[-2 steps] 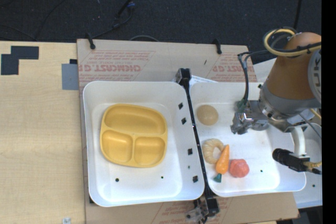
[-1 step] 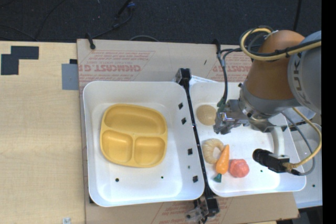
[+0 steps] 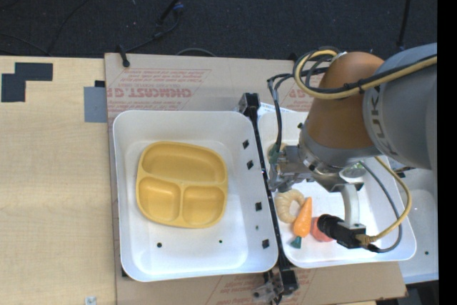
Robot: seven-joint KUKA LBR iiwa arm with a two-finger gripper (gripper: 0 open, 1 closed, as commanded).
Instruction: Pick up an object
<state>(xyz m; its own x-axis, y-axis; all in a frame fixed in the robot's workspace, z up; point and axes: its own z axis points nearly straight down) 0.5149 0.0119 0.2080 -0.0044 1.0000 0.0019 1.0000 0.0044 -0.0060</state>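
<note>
One orange carrot toy (image 3: pixel 303 217) just below the gripper (image 3: pixel 285 166), beside a cream ring (image 3: pixel 288 204), both in the right bin (image 3: pixel 400 243), gripper's grip impossible to tell, yellow divided tray (image 3: pixel 182 183) well to its left in the left bin (image 3: pixel 128 225).

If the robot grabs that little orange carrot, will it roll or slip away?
The carrot looks smooth and tapered, so it may slip out of a pinch. Its round body could roll when nudged, though the cream ring beside it might stop it. It looks like a small toy, so probably light.
</note>
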